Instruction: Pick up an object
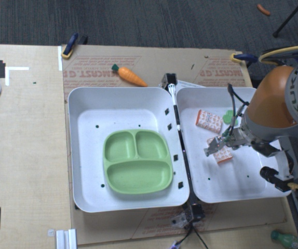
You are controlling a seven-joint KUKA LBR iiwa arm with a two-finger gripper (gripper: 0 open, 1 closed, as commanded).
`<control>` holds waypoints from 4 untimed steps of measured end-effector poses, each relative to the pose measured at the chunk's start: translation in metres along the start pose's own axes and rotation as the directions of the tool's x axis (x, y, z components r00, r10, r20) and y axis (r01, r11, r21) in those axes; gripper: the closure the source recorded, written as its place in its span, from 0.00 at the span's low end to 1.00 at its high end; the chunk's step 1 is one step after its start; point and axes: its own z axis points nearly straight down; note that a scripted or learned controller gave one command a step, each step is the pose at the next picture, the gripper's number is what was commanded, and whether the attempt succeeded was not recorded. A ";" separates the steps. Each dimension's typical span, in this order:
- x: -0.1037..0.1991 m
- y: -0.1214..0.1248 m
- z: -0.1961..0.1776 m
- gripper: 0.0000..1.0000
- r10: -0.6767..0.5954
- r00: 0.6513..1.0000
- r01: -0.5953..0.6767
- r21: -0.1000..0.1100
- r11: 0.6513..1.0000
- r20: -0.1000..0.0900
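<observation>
1. The gripper (215,148) hung low in the right bin (242,188), its tip right at a small red-and-white packet (223,156). How the jaws stood could not be told; the metal at the tip blurred into the packet, and nothing showed clearly between them.
2. That packet, the likeliest thing to pick, lay flat on the bin floor just under and beside the tip, which probably explained the arm's low, angled reach in from the right.
3. A second red-and-white packet (209,119) lay a little farther up the same bin, with a small green object (228,117) just beside it. Printing covered both packets but was too small to read.
4. The left bin (86,139) held a green divided plate (137,161) with three compartments, sitting flat near the middle, well apart from the arm.
5. A toy carrot (130,75) rested outside the bins on the cardboard sheet (97,66) behind them.
6. The cardboard carried red lettering, upside down and not surely legible. The arm's grey casing showed part of the maker's name, "KU".
</observation>
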 end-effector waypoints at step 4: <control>-0.015 0.033 0.016 1.00 -0.415 0.910 0.415 0.011 0.910 -0.015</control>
